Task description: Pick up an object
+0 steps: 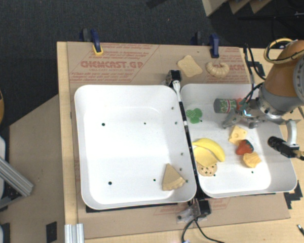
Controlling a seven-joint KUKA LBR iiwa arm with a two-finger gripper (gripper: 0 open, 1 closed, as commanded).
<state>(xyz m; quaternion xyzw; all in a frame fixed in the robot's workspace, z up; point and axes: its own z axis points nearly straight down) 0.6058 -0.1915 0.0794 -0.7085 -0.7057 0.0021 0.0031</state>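
Over the right bin [228, 186], the gripper [239, 119] hangs low, just beside a green-and-red can [226, 105] lying on its side and above a yellow cheese-like wedge [237, 134]. Nothing is seen between its fingers; whether they are spread or closed cannot be told.

Candidate objects in this bin: the can, the wedge, a red strawberry-like piece [244, 147], a banana [210, 149], a cookie [207, 169] and a green piece [194, 116]. A tan wedge [171, 178] lies in the left bin [91, 135].

Judged step: approach, before the grasp. Next move: centre over one object, descend, close.
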